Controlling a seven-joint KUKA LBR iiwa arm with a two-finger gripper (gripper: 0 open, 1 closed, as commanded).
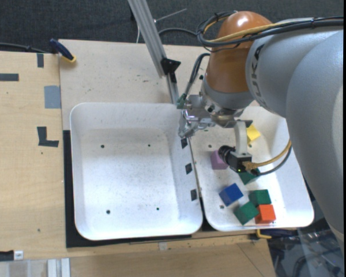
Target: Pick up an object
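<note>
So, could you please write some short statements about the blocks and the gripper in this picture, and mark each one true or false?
1. The blue block lies in the right-hand bin. True.
2. The orange block lies in the left-hand bin. False: it lies in the right-hand bin, beside a green block.
3. The gripper is near the right-hand bin's inner edge. True.
4. The yellow block touches the blue block. False: they lie well apart.
</note>
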